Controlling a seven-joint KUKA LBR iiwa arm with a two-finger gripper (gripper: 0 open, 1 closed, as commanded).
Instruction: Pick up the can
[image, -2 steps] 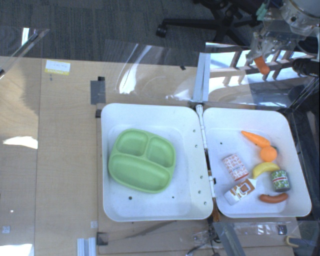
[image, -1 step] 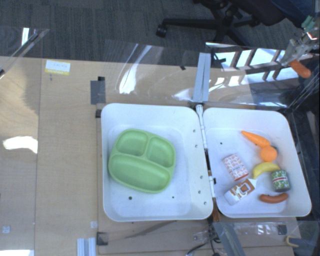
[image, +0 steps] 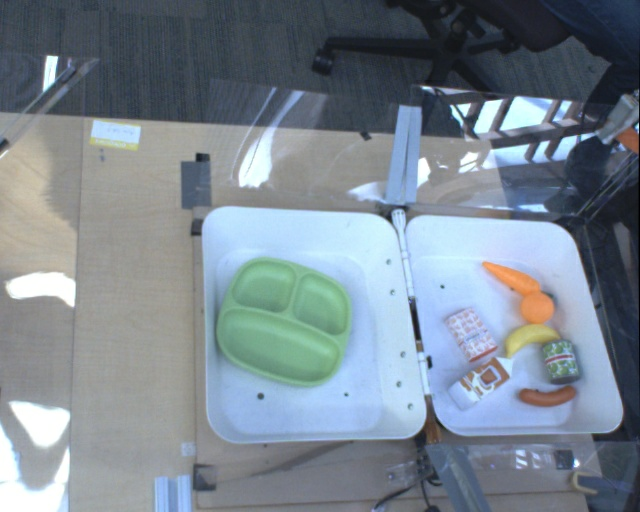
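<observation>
The can (image: 560, 361) stands upright near the right bin's (image: 590, 300) front right corner, touching a banana (image: 528, 338) on its left, with a sausage (image: 546, 396) just in front. Nearby lie an orange (image: 538, 307), a carrot (image: 510, 277) and two cartons (image: 470, 334). The gripper (image: 622, 122) sits at the far right edge; its opening cannot be told.

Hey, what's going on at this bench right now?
A robot arm is meant to pick up the can, and nothing has hold of it yet. The can stands in the right bin among a banana, carrot, orange, sausage and two small cartons. The left bin holds a green divided plate.
</observation>
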